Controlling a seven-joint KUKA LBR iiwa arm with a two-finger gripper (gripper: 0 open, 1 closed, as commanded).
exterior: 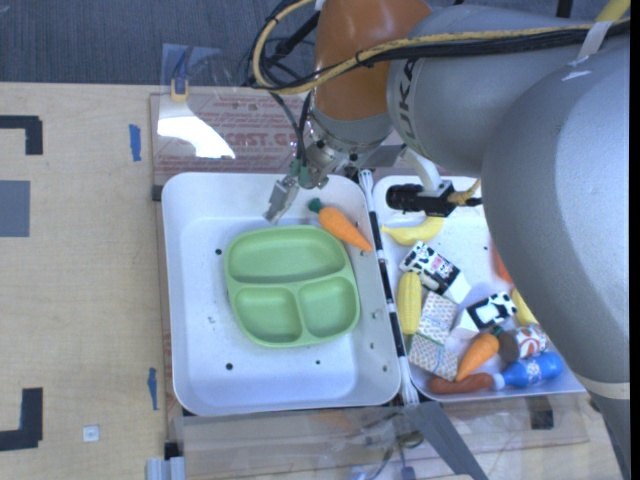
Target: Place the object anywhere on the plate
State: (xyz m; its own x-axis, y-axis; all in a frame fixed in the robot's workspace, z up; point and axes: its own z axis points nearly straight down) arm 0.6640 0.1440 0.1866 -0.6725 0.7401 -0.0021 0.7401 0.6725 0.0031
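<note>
A green divided plate (pixel 292 284) lies in the middle of the left white bin (pixel 190 298). An orange toy carrot (pixel 343 226) with a green top lies at the plate's upper right corner, its tip touching or overlapping the rim. My gripper (pixel 285 194) hangs over the bin's far side, just above the plate's far edge and a little to the left of the carrot. Nothing is seen in it. The arm's orange band (pixel 365 38) and grey body cover the upper right of the view.
The right bin (pixel 470 230) holds several toys: a banana (pixel 413 231), a corn cob (pixel 409 303), black-and-white blocks (pixel 432 265), a checkered box (pixel 432 330), a second carrot (pixel 476 353), a sausage (pixel 462 384) and a blue piece (pixel 530 372). A divider wall (pixel 385 268) separates the bins.
</note>
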